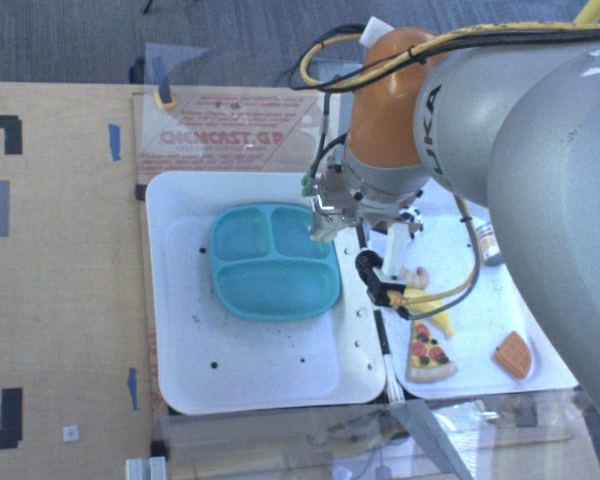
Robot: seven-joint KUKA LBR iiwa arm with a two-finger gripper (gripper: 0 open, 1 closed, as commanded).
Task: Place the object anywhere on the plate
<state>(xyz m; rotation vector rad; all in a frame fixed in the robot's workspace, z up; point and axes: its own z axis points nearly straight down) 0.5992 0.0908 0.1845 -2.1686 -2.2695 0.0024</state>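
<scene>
Grey under its orange band, my arm (500, 128) reaches in from the right and bends steeply down over the wall where the two bins meet. My pincer (325, 223) hangs at the upper right rim of the teal plate (275, 268) in the left bin (180, 298); whether it is open or closed I cannot tell. A pizza slice (428, 351) and an orange waffle (514, 355) lie in the right bin (480, 313), apart from the plate.

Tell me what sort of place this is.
Most likely a robotics lab test bench, not a kitchen. A grey-and-orange arm reaches over two white bins on a plywood board marked with blue tape. The bins hold a blue plate and what looks like a toy pizza slice.
</scene>
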